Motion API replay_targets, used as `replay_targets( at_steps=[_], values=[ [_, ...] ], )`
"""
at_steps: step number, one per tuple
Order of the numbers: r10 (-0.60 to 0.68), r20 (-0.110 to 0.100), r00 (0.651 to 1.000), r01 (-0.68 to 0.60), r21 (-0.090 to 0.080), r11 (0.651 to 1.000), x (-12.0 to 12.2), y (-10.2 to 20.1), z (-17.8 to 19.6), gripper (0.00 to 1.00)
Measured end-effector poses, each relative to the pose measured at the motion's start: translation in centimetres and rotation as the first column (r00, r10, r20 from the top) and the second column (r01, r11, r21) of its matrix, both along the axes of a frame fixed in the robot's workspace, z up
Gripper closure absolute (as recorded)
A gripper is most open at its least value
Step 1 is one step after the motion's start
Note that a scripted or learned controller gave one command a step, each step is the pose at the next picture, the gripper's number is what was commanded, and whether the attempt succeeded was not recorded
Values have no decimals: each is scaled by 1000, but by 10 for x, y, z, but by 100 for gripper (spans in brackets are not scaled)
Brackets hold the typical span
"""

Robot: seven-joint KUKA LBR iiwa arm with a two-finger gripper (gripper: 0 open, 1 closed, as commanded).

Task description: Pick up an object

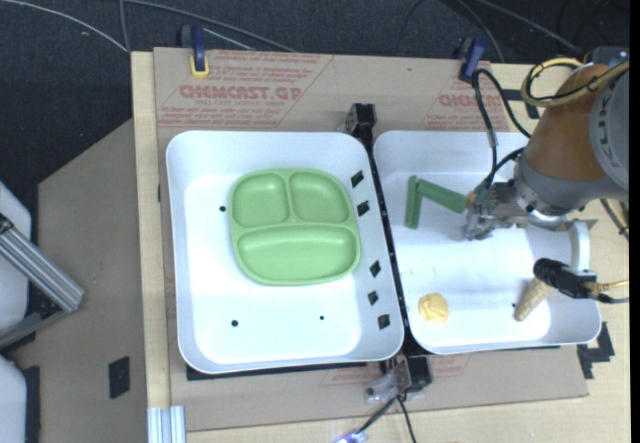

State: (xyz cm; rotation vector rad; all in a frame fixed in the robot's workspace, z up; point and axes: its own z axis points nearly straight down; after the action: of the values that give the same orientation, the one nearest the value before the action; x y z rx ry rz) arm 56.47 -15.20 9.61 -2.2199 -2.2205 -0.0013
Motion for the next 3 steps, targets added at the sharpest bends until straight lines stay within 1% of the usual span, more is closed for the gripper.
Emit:
replay_targets(
  at_steps=[1, 2, 3],
  values=[
    [2, 7, 1000, -2, -3, 1000, 4, 8, 61, 100],
    [0, 7, 1000, 0, -4, 1000, -3, 1, 120, 100],
    [2, 8, 1000, -2, -3, 1000, 7, 4, 169, 100]
  ],
)
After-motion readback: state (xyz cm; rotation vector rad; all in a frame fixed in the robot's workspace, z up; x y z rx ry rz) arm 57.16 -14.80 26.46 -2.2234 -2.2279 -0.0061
